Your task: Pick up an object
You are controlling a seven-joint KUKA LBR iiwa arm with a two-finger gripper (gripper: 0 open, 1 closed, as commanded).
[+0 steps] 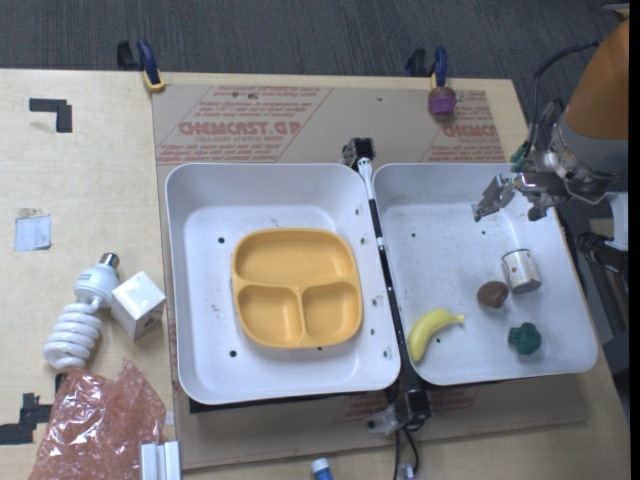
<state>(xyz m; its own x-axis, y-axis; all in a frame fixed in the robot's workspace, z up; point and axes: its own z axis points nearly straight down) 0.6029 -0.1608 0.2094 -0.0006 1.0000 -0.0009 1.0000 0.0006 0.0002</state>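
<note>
Banana (434,331): toy, front left of right bin (560,363); light, curved, slick; judged best pinched across its middle.
Brown disc (492,294): touching metal can (520,271).
Green lump (524,339): front right.
Gripper (497,197): above bin's back, fingers apart, holding nothing.

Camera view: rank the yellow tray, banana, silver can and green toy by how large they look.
1. Yellow tray, by far the largest.
2. Banana.
3. Silver can and green toy look about alike, so I won't rank them.
</note>
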